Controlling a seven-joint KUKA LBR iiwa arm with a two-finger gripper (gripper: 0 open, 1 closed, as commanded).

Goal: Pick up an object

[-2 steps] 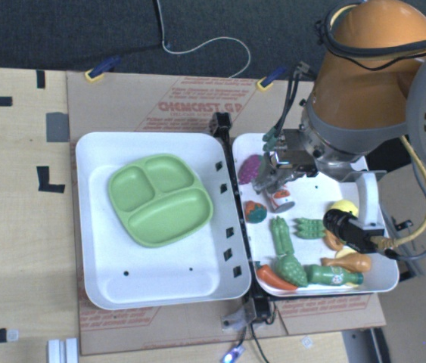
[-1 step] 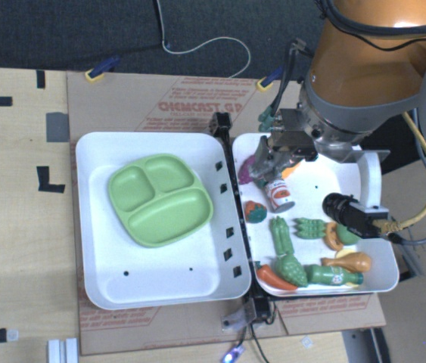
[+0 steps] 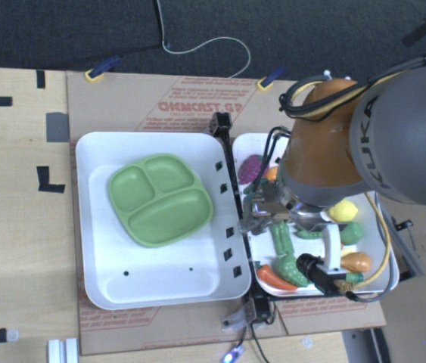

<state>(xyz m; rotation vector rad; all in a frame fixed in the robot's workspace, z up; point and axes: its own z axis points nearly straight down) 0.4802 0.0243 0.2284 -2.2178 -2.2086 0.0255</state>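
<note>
Whether the jaws are apart I cannot tell, as the gripper (image 3: pixel 272 216) hangs low in the right bin (image 3: pixel 391 278) among toy vegetables, just above a green one (image 3: pixel 281 242).

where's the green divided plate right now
The green divided plate lies in the left white bin, toward its upper middle, across the divider from the arm and the toy-filled right bin.

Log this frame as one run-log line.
arm: over right bin | gripper: low among toys, grasp unclear | left bin: green plate | near gripper: green toy, orange toy
</note>
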